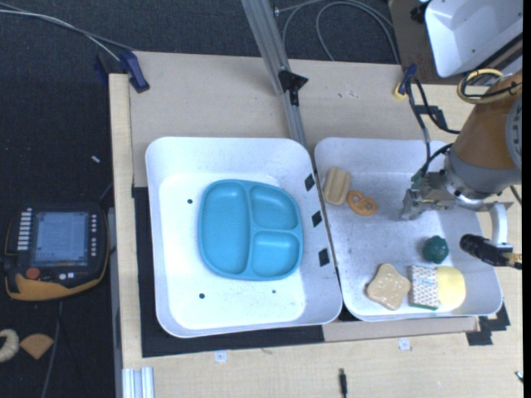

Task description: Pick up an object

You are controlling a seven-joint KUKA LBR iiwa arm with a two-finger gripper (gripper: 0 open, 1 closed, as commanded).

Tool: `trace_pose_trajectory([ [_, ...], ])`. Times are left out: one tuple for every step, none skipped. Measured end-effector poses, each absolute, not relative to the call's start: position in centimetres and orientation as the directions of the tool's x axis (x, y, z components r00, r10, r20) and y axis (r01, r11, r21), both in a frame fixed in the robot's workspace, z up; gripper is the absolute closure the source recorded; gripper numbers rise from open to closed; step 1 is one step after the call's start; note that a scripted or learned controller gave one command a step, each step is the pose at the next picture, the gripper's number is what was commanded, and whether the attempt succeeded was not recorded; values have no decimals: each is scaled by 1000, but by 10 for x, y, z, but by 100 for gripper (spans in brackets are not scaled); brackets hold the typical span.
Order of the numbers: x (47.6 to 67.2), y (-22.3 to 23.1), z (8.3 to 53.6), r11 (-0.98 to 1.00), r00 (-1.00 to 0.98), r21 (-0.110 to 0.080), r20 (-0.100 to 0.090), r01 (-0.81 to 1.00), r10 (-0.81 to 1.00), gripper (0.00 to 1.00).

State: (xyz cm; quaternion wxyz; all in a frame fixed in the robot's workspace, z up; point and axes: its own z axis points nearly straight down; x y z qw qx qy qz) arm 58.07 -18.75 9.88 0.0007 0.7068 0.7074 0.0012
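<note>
My gripper hangs low over the right bin, near its right side, with nothing seen between its fingers. In that bin lie a tan bread-like piece, an orange pretzel, a dark green ball, a beige cracker, a patterned square packet and a pale yellow round object. The pretzel lies left of the gripper, and the green ball sits just below and right of it.
The left bin holds a blue divided plate. A metal pole slants down to the gap between the bins. A handheld pendant lies off the bench at the left. Cables trail over the bench's right edge.
</note>
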Motion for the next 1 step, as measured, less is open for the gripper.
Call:
trace_pose_trajectory([
  [585, -178, 157, 3, -3, 7, -1, 1000, 1000, 100],
])
